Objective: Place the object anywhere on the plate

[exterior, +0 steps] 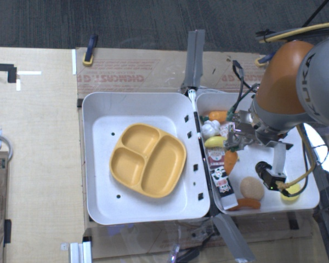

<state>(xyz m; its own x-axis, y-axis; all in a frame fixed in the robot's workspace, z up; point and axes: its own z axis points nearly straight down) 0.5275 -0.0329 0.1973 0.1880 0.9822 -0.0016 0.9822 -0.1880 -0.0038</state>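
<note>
Plate (148, 160) lies mid-bin, well apart from the hand (234, 137).

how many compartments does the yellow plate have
3. On the yellow plate in the left bin: one small at the upper left, one small at the lower left, one long along the right side.
</note>
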